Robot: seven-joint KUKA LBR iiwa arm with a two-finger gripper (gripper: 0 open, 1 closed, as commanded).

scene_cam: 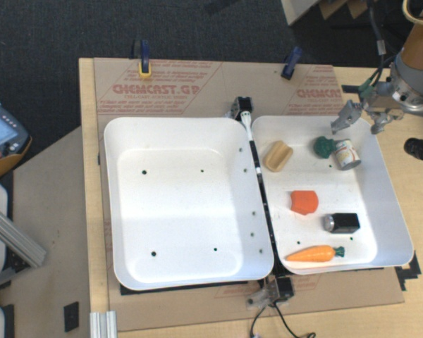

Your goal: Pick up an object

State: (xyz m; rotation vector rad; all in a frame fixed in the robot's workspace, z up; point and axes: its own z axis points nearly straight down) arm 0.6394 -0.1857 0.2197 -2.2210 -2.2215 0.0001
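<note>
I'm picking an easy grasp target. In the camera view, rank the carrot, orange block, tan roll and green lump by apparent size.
1. Carrot, longest.
2. Tan roll and orange block look about alike; I won't rank them.
3. Green lump, smallest, partly hidden by the can.

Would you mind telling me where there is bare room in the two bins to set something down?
The left bin has a bare floor from wall to wall. In the right bin, free patches lie along the divider below the tan block and left of the orange block. The far corner is crowded: hand, green object, can.
</note>
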